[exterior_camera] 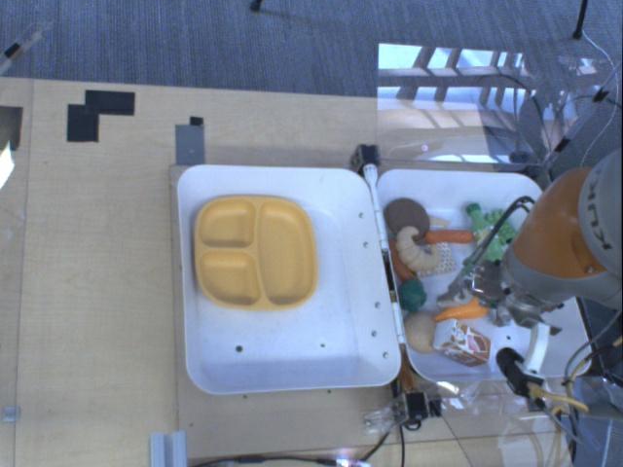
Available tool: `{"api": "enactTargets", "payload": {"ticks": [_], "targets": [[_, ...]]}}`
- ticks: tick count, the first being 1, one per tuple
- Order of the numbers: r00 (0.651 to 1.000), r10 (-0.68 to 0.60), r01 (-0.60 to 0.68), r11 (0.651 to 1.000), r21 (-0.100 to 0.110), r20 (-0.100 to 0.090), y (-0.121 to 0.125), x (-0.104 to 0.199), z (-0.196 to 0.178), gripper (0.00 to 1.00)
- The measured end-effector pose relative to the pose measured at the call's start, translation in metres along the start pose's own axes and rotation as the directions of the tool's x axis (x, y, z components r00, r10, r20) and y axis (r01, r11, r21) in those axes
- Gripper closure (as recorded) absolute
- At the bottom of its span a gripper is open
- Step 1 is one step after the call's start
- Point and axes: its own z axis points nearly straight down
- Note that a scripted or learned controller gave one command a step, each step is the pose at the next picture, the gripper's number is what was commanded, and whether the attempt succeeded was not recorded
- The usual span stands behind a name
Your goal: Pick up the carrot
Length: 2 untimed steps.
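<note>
Bench (97,290) pale matt wood; bins (292,358) smooth white plastic; plate (255,251) matt yellow.

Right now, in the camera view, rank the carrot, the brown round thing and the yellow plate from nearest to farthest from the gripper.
Measured from the gripper in the right bin:
1. Carrot: right beside the gripper, just below it in the view.
2. Brown round thing: near the right bin's upper left corner.
3. Yellow plate: over in the left bin, clearly farthest.
</note>
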Motion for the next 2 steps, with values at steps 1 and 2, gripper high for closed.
{"api": "enactTargets", "payload": {"ticks": [1,2], "targets": [[1.000,-0.005,0.005,1.000,-0.008,-0.002,0.003,0.002,-0.012,1.00],[0.999,0.042,-0.042,0.999,0.002,-0.003,0.004,0.065,-0.100,1.00]]}}
